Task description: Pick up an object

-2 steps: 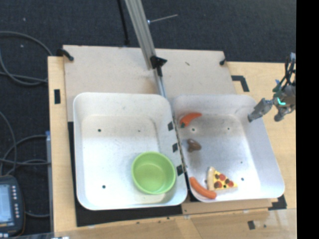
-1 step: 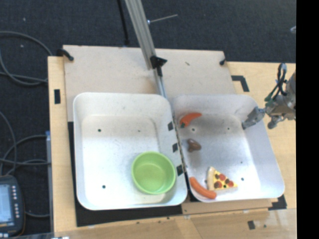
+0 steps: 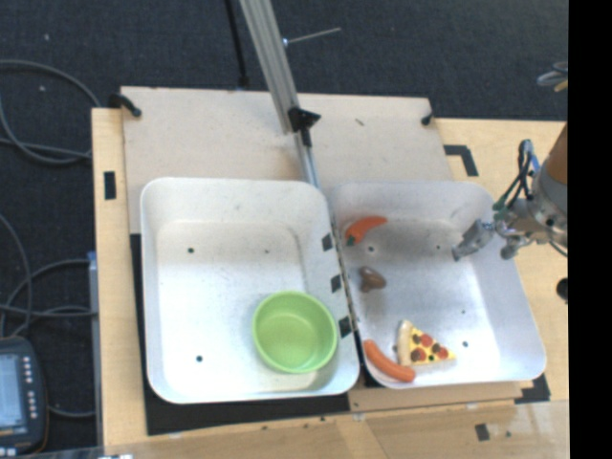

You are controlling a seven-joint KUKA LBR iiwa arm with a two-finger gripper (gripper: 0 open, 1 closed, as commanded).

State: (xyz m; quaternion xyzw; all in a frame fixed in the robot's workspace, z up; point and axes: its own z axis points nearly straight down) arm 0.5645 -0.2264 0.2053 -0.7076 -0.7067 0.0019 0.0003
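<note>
Pizza slice — flat toy wedge, glossy, beside smooth sausage; gripper state unclear.

We see our arm at the right side of the scene as a short stretch of hardware. Its upper part shows an orange-brown band, and below that the body turns grey and metallic. Thin dark cables loop beside it on the left, running from above the band to the wrist housing. The wrist is a cluster of grey and dark blocks with small pale highlights. From it our gripper reaches out as a slim grey piece with a darker tip. We cannot make out screws or markings; the detail is too small.
</note>
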